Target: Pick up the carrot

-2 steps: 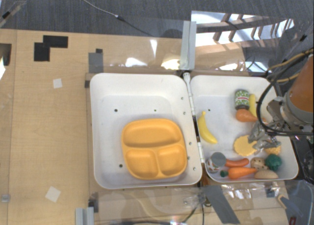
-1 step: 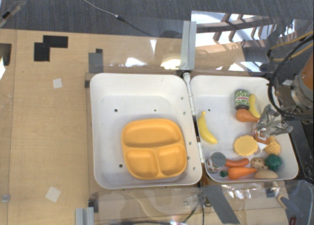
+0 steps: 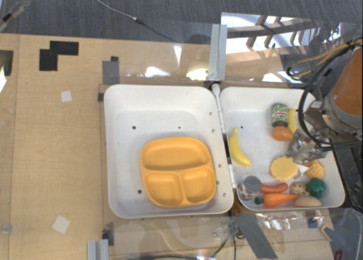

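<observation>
Well, carrot (image 3: 279, 200) by bin (image 3: 339, 199) front edge, gripper (image 3: 304, 150) nr above

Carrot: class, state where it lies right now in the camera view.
The carrot lies in the right bin, along its near edge, just below a red sausage and beside a broccoli floret, down-left of the gripper.

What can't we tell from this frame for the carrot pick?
- Gripper: finger state unreadable in the camera view; metal parts blur together, seen from above.
- Carrot: its left tip is crowded against a grey cap and a red sausage; contact unclear, too small.
- Arm: cut off by the right edge.
- Small items near the gripper, by the corn: partly hidden under it.
</observation>
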You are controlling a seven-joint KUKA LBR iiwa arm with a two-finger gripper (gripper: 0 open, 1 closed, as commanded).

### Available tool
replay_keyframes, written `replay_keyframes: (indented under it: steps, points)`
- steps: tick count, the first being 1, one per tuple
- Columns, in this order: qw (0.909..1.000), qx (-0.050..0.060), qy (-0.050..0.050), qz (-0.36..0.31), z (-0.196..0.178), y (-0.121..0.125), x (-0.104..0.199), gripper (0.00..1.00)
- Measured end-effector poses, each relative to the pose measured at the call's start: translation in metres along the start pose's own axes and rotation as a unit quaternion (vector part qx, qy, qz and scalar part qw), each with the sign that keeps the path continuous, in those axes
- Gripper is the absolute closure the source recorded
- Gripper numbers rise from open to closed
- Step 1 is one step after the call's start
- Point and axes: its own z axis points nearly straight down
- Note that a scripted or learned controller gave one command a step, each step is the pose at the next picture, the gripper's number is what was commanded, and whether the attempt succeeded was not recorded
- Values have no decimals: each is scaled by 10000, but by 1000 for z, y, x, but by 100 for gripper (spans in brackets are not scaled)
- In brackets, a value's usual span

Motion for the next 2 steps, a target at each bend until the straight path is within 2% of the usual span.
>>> replay_keyframes:
  steps: [1,2]
  points:
    - [9983,1,-1,-584,42,30,10,100]
    - [9783,32,-8,-2073,-33,22,20,100]
